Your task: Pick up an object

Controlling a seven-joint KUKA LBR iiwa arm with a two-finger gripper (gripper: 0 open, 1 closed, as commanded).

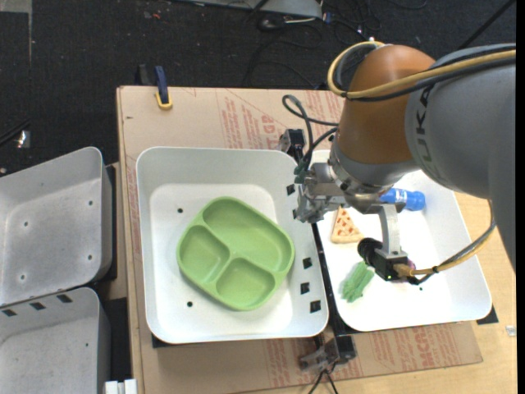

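Looming closest, the grey arm (443,121) reaches in from the right. Leftmost, the left bin (164,179) holds a green divided plate (235,253) lying flat. The jaws hang over the rim it shares with the right bin (459,302); released or clenched, I cannot tell. Just beside them lies a pizza-slice toy (344,226), probably the likeliest pick, with a green leafy toy (356,281) and a blue object (408,199) near. The worktop (221,113) is cardboard-faced, on a dark floor (82,39) strewn with cables.

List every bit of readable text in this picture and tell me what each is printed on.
"UK": dark letters on the grey arm, part of a longer word; the rest curves out of sight.
Red print on the cardboard sheet, near its top edge and its lower right corner: upside down and too blurred to read.
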